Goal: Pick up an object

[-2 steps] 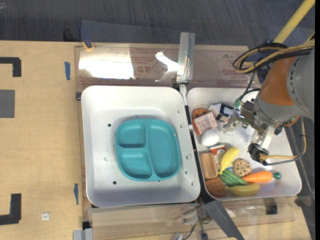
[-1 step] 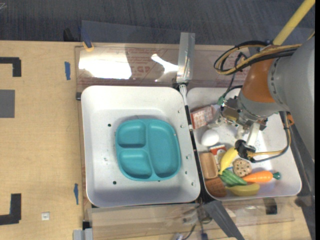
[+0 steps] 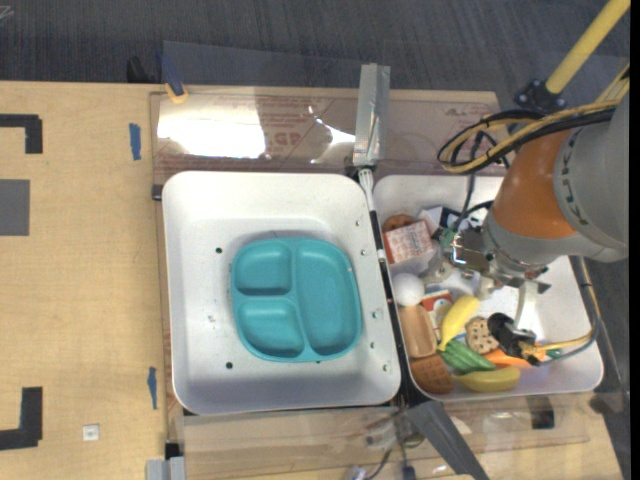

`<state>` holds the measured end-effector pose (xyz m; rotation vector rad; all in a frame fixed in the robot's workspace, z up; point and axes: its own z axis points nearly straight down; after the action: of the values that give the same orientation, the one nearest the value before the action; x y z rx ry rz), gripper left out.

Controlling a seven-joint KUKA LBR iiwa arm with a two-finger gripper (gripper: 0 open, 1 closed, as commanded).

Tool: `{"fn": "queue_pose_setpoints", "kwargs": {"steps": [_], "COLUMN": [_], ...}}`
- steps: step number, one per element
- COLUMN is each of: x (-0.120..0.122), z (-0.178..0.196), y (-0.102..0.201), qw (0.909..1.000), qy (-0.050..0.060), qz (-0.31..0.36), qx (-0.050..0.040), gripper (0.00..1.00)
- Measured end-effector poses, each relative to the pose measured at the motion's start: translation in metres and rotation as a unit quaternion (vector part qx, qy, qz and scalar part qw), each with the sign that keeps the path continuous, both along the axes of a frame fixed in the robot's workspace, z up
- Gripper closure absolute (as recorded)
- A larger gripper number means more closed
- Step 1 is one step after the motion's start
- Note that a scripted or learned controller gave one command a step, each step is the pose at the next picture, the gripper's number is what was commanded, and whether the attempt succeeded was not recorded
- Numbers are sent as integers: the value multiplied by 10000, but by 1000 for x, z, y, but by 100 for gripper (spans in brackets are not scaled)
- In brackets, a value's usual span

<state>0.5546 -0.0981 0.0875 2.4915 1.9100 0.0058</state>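
- Here, the end effector is seen low over the right bin, amid a heap of toy food.
- Whether its fingers are apart or together cannot be told; nothing is seen clamped.
- The nearest candidate, a yellow banana, lies at about eight o'clock from it, just beside.
- Its long axis is judged to run from two to eight o'clock.
- A teal tray sits well apart, at nine o'clock in the left bin.

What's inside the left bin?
The left bin holds one teal divided plate with three compartments. Whatever lies beneath the plate is covered.
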Motion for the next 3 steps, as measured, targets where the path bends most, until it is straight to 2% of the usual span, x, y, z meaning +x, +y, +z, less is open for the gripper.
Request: {"fn": "queue_pose_setpoints", "kwargs": {"steps": [1,2,3], "x": [-54,-52,-73], "z": [0,11,137], "y": [-17,-17,27], "qw": [9999,9999,9988], "qy": [-6,-33,-26], "qz": [126,121,483], "qx": [-5,-9,0], "gripper": [0,100,100]}}
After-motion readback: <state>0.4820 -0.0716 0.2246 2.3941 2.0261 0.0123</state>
